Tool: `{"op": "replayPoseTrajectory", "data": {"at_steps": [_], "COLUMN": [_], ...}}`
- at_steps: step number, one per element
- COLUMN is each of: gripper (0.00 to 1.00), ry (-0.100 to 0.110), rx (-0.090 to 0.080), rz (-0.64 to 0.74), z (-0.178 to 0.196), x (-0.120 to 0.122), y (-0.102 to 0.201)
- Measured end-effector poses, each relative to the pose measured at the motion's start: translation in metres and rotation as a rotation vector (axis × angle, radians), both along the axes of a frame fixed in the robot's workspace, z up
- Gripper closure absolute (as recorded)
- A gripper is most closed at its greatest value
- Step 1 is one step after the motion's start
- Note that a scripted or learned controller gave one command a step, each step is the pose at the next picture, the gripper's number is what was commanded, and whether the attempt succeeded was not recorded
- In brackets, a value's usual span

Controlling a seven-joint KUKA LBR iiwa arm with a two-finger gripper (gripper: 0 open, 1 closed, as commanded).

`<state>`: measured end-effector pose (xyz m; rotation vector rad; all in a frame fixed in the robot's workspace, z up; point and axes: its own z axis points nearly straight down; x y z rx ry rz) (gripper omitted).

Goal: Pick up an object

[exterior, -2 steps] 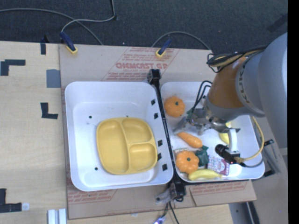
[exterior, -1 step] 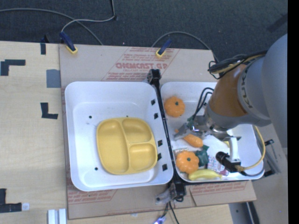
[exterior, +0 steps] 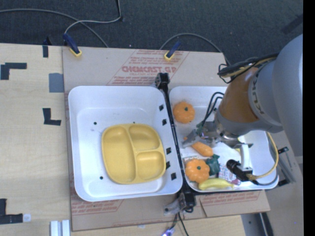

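The grey arm (exterior: 275,87) with its orange band (exterior: 238,100) reaches in over the right-hand white bin (exterior: 256,95), wrist bent down toward the bin's middle. Whether the gripper (exterior: 197,139) is open or closed cannot be told, because the wrist body hides much of it; it sits low in the bin, just above the small carrot-like orange piece (exterior: 203,148), which lies right under and slightly nearer the camera than the tip, touching or nearly touching it — no object is visibly held.

The left-hand white bin (exterior: 81,132) lies well away from the gripper, across the black divider; in it rests a yellow divided plate (exterior: 133,153) with three compartments, tilted a little.

Back in the gripper's own bin: an orange pumpkin-shaped fruit (exterior: 183,112) lies just beyond the tip, toward the far wall. A second orange pumpkin shape (exterior: 197,170) lies on the near side of the tip, beside the divider. A yellow banana (exterior: 215,184) lies nearest the front wall, past that pumpkin, with a small dark green piece (exterior: 213,164) between them
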<state>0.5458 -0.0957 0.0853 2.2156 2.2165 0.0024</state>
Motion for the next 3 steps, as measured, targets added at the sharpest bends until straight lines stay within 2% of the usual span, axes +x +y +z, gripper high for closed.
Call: {"op": "replayPoseTrajectory", "data": {"at_steps": [2,3], "gripper": [0.00,1.00], "ry": [0.001,0.002], "rx": [0.005,0.002], "rz": [0.004,0.004], "z": [-0.0001,0.0074], "x": [-0.0070,-0.0067], "y": [-0.0092,-0.0110]}}
